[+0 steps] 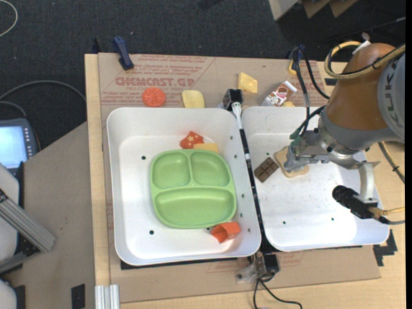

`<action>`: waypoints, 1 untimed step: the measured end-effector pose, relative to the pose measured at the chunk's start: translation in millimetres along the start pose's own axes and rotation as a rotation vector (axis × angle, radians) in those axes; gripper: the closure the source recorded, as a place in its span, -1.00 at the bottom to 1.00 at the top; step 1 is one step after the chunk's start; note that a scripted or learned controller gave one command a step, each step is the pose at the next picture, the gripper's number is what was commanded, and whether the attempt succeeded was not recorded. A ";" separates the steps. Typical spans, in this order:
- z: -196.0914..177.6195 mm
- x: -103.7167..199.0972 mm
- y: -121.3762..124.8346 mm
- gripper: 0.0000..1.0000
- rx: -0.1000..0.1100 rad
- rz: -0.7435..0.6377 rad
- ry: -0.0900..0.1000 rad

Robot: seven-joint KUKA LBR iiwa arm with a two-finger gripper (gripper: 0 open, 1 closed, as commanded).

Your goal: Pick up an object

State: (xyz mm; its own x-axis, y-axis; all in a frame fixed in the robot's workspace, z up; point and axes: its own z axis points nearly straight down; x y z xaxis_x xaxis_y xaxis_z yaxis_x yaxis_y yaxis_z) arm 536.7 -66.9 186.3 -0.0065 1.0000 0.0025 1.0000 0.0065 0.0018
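My gripper [294, 164] is low in the right bin [322, 234], near its upper left part, directly over a tan flat piece [283, 158] that peeks out from beneath it. A brown ridged block [265, 168] lies just left of it, close to the wall between the bins. The arm's grey and orange wrist [357, 102] hides what is behind the gripper. In the left bin [125, 192] lies a green divided plate [192, 188], with a red piece bearing a yellow star [191, 140] and a pale yellow piece [207, 148] above it. An orange block [224, 231] rests at the plate's lower right corner.
On the cardboard behind the bins lie an orange disc [153, 97], a yellow block [192, 99], a yellow wedge [247, 82], a red and white packet [280, 95], a small black thing [232, 97] and a blue clip [122, 53]. Cables run at the right.
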 end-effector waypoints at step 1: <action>55.5 -43.1 -22.5 1.00 0.010 0.011 -0.002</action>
State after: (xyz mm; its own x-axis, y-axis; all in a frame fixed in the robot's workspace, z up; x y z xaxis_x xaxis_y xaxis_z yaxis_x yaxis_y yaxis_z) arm 514.6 -110.0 130.6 0.0048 1.0000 0.0001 1.0000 -0.0048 -0.0082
